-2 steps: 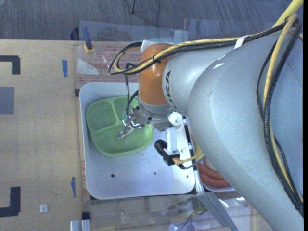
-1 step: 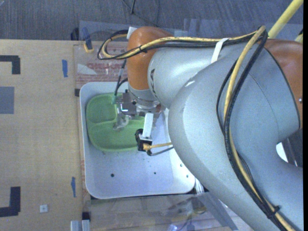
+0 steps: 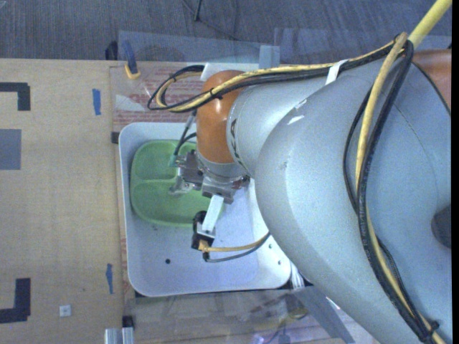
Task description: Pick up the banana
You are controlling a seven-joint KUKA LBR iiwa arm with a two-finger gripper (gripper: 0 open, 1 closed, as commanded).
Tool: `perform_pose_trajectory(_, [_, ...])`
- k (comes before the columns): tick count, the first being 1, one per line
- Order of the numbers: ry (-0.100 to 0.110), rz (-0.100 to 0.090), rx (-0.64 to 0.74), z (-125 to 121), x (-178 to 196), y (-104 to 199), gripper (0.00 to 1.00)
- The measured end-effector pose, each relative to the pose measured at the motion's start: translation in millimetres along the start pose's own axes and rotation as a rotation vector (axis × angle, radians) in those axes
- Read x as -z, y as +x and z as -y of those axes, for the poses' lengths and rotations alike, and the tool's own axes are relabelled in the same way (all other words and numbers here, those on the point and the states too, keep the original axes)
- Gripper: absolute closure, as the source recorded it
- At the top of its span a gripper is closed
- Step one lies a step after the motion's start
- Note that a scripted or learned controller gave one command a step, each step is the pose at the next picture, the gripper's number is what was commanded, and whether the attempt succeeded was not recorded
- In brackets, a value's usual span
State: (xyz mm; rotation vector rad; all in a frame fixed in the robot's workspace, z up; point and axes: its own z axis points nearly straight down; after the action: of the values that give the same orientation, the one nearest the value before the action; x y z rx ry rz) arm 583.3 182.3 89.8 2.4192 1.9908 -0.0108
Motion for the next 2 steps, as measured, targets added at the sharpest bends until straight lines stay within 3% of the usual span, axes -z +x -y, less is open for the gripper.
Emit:
perform_pose_trajectory(1, [0.011, 0.03, -0.013, -1.3, 5.1, -17.1, 1.0])
perform_pose_trajectory(2, [0.02, 0.046, -0.017, 0.0, 8.8, -24.3, 1.0])
